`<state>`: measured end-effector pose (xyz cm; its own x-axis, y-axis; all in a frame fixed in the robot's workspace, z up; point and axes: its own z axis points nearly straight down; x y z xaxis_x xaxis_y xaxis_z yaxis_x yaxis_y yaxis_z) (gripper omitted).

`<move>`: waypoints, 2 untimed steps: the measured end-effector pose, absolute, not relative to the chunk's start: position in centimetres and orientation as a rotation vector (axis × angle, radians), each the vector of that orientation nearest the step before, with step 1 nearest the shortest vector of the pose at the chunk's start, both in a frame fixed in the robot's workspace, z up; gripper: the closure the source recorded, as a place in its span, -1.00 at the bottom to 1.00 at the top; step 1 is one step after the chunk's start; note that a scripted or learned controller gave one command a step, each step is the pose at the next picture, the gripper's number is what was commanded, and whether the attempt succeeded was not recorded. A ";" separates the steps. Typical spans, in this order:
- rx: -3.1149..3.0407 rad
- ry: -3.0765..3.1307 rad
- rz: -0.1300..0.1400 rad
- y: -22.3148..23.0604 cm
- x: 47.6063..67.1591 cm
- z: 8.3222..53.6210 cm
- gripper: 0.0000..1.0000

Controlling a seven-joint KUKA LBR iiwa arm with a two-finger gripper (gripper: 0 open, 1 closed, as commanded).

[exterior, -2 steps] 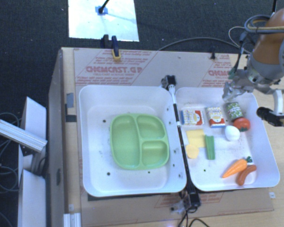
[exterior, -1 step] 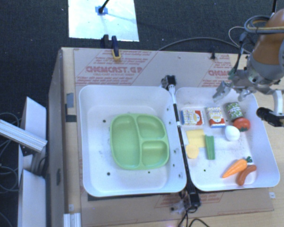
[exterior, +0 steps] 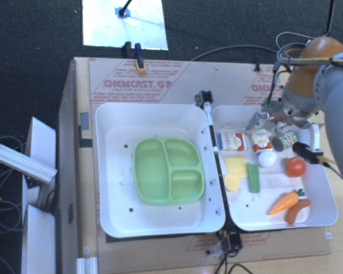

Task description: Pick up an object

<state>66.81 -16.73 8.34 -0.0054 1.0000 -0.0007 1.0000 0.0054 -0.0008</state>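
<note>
Bench board (exterior: 137, 84) reads "CHEMCAST GP" behind 2 bins (exterior: 160, 116).

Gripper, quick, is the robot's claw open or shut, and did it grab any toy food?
Gripper: over the far end of the right bin; whether it is open, shut or holding anything cannot be told.

A brown board (exterior: 160, 76) printed with red CHEMCAST lettering covers the bench. On it, the left bin (exterior: 103, 170) sits toward nine o'clock and the right bin (exterior: 326, 210) toward four, their inner rims touching under a black clip (exterior: 205, 100) at the top end. A blue and yellow clamp (exterior: 138, 59) grips the board's edge at eleven o'clock. Beyond it, a white sheet (exterior: 123, 16) lies on dark carpet (exterior: 28, 27). A metal rail (exterior: 23, 161) slants at nine o'clock, beside white boxes (exterior: 40, 138).
</note>
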 end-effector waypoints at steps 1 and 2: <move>-2.216 -2.230 -0.001 -15.5 66.9 8.5 -1.00; -2.217 -2.230 -0.001 -14.8 66.9 8.5 -1.00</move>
